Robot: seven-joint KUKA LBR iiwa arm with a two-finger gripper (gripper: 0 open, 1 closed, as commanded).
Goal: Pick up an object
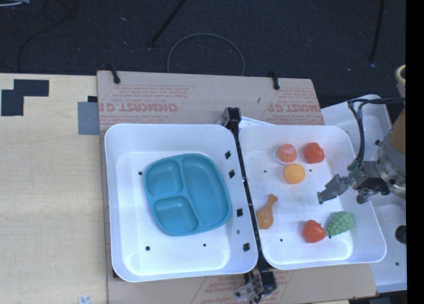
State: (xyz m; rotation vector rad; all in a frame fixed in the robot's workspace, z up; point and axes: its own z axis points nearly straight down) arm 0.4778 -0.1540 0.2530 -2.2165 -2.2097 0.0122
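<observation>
The right bin [361, 256] holds several toy foods: a pink ball [286, 153], a red piece [313, 153], an orange ball [293, 174], a tan drumstick [267, 212], a red fruit [313, 231] and a green grape bunch [340, 223]. My gripper [346, 193] hangs over the right side of this bin, just above the grape bunch in the view and right of the orange ball. It is open, with nothing between its fingers.
The left bin [126, 256] holds a blue divided plate [187, 193]. A black divider [244, 190] runs between the two bins. Cables and the arm's wrist [397, 157] crowd the right bin's right edge. The bare bench [46, 197] lies to the left.
</observation>
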